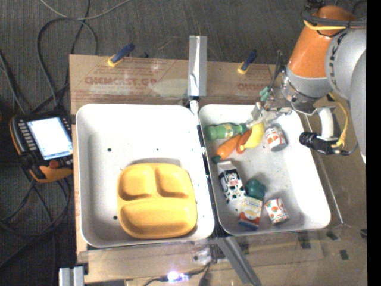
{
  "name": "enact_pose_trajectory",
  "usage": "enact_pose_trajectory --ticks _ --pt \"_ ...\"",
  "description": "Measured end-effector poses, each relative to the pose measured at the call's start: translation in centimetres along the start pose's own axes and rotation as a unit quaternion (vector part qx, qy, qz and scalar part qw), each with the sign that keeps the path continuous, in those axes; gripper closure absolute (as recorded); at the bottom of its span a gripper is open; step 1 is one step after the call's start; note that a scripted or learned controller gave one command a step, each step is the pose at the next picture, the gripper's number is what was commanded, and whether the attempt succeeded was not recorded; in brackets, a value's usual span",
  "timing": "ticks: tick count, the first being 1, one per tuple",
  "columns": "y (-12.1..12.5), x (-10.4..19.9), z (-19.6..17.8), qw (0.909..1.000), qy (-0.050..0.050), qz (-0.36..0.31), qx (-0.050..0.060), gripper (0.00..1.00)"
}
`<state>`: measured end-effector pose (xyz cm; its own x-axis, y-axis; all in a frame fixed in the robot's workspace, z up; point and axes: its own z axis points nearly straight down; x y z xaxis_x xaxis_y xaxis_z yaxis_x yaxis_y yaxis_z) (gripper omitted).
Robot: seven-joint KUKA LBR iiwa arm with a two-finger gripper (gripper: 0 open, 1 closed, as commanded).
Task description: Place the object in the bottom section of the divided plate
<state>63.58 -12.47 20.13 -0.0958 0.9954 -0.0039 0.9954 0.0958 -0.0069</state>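
The yellow divided plate (pixel 157 199) lies in the left bin, with two small sections at its far side and one wide section at its near side. My gripper (pixel 264 113) hangs low over the far part of the right bin. It is right above a yellow banana-shaped toy (pixel 255 136) and beside a small red-and-white can (pixel 274 138). An orange carrot-like toy (pixel 229 146) and a green bottle (pixel 224 130) lie just left of the banana. The arm's wrist hides the fingertips.
Nearer in the right bin (pixel 309 186) lie a black-and-white cow-print carton (pixel 231 185), a dark green block (pixel 255 189), a juice box (pixel 250 212) and a tomato-print can (pixel 276 211). A tablet (pixel 46 138) sits left of the left bin (pixel 95 159).
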Motion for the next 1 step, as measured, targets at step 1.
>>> enact_pose_trajectory --ticks 1 --pt "-6.50 9.60 2.20 0.9994 0.002 -0.035 0.001 1.00"
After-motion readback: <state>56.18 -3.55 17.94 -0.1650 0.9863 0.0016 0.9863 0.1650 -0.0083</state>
